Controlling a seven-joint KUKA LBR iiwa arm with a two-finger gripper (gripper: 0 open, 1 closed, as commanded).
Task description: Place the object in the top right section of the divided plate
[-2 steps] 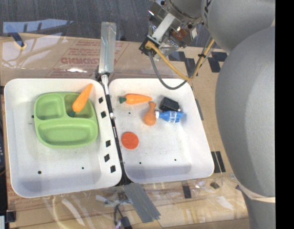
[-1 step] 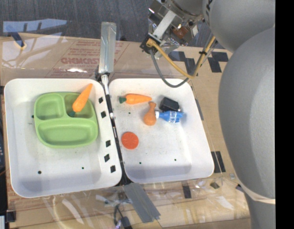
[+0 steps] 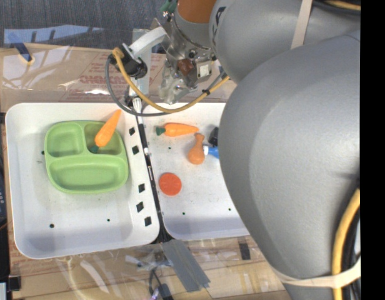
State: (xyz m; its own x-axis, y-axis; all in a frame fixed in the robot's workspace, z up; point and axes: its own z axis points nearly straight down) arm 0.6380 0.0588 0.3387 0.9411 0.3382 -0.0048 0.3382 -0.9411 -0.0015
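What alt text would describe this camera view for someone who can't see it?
A carrot leans in the top right section of a green divided plate in the left bin. The gripper hangs above the bins' far edge. The right bin holds another carrot, a tan gourd-shaped toy and an orange disc.

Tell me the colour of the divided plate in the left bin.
The divided plate is light green, seen plainly in the camera view; an orange carrot leans into its top right section.

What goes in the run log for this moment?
gripper: above bins' far edge | orange plastic carrot: tilted in top right section of green divided plate | right bin: second carrot, orange disc
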